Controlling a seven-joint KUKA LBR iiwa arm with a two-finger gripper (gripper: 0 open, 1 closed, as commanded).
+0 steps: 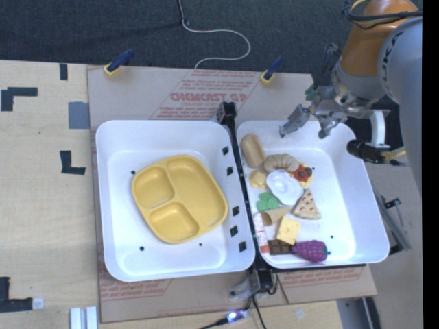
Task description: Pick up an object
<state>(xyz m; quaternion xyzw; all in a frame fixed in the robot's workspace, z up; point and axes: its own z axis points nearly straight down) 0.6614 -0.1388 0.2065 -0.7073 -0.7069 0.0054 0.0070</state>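
Observation:
The right bin (357, 204) holds a pile of toy food: a tan bread roll (252, 149), a croissant (280, 162), a white fried egg (282, 184), a pizza slice (306, 205), a cheese cube (288, 229), purple grapes (311, 251), a green leaf piece (269, 201) and a strawberry (302, 173). My gripper (307, 123) hangs above the bin's far edge, up and right of the pile. Its two grey fingers are spread apart with nothing between them.
The left bin (116, 142) carries a yellow divided plate (179, 197). A black divider (235, 177) runs between the bins. Cardboard lies under both, with clamps (118, 62) at the back. A white cable (219, 40) loops behind.

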